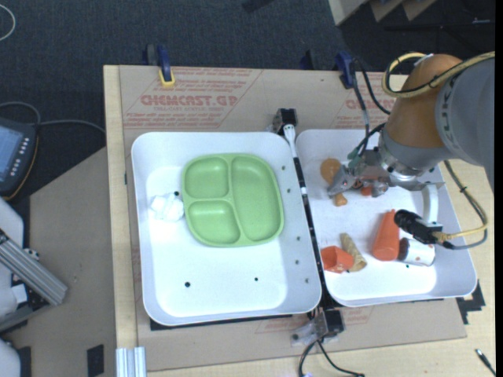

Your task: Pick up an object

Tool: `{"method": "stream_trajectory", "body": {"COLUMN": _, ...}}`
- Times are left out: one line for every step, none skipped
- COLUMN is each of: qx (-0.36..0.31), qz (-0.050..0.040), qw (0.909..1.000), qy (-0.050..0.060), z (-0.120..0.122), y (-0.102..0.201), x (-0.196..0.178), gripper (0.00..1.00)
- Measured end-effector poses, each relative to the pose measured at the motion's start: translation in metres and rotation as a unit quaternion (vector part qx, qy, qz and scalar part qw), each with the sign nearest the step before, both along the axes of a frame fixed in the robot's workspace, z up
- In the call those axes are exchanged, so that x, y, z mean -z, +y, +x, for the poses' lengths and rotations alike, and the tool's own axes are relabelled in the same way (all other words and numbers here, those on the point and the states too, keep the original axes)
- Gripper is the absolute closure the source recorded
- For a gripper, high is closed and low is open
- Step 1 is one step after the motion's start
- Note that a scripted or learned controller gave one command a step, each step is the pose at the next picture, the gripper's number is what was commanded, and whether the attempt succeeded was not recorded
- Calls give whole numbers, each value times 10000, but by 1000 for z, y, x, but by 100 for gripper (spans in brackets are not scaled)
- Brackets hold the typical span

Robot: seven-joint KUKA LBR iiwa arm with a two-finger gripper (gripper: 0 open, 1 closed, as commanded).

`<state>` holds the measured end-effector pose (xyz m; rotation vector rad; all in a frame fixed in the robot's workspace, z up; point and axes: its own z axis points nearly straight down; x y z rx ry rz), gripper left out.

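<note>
The right bin (pixel 440 285) holds several small objects. An orange-brown lump (pixel 331 167) lies near its back left, with a smaller orange piece (pixel 340 199) just in front. A tall orange-red object (pixel 385 236) stands in the middle, with a black and white item (pixel 416 251) beside it. At the front left lie a red piece (pixel 335 258) and a tan piece (pixel 351 251). My gripper (pixel 355 181) hangs low over the back of this bin, right of the orange-brown lump. Something small and reddish shows under it, too hidden to identify.
The left bin (pixel 157 273) holds a green divided plate (pixel 233 199) and a small white crumpled object (pixel 166 206) at the plate's left. The arm (pixel 440 108) and its cables cover the back right of the right bin. Blue clamps sit on the bench's back edge.
</note>
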<state>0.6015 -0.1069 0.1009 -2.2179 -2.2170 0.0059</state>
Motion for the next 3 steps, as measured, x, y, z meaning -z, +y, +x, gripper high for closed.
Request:
{"method": "stream_trajectory", "body": {"qx": -1, "qz": -1, "qw": 10000, "qy": -10, "z": -1, "y": 1, "x": 17, "gripper": 0}}
{"method": "stream_trajectory", "body": {"qx": 5, "qz": -4, "qw": 10000, "qy": -29, "z": 0, "y": 1, "x": 5, "gripper": 100}}
{"method": "stream_trajectory", "body": {"qx": 6, "qz": -15, "qw": 10000, "qy": -62, "z": -4, "y": -6, "x": -41, "gripper": 100}}
